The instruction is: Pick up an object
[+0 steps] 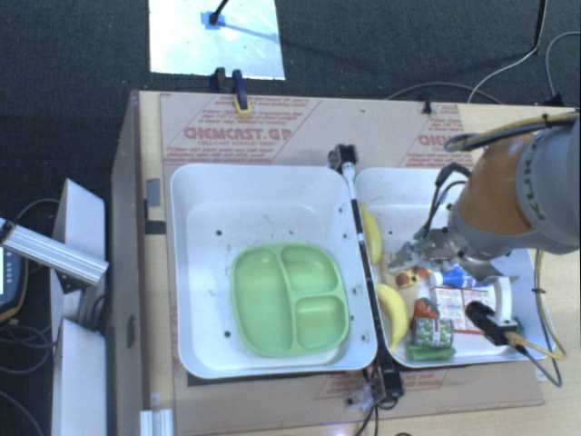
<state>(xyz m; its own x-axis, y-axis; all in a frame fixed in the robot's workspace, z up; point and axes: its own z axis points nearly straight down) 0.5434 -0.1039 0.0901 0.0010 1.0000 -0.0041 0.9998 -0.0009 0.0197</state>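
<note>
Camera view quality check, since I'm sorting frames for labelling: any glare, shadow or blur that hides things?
Camera view: even lighting, soft overall; the left bin and green tray read clearly; the arm covers part of the right bin; small items there blur together; a bright pale patch on the floor.

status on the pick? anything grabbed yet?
Done: the arm has reached over the right bin, with the pincer low among the clutter there. In hand: nothing visibly lifted; both bananas and the small packages lie in the bin. I can't tell whether the pincer is closed on anything. Left: a confirmed grasp and lift. The green tray sits in the left bin.
</note>
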